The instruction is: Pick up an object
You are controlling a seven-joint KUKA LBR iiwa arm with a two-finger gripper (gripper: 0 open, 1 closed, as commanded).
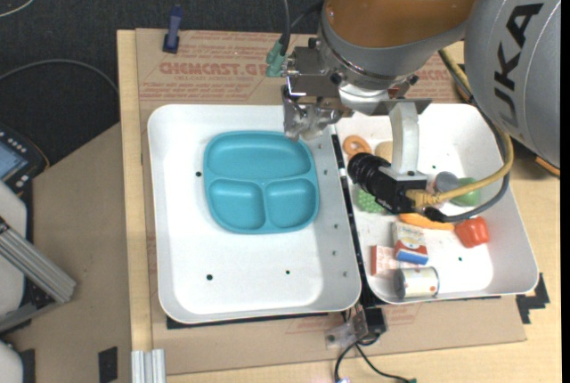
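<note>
1 gripper (307, 118), finger state unclear, above blue tray's (261, 181) far edge, left bin (178, 221).

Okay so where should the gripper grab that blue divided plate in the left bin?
Probably the blue divided plate's raised outer rim, from straight above with one finger inside and one outside. It lies flat, too wide to span, so the rim is the only thin edge. The left or lower rim looks best, with bare left bin floor around it.

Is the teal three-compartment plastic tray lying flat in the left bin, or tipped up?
Flat. The teal three-compartment plastic tray lies open side up on the floor of the left white bin, all three compartments showing.
</note>
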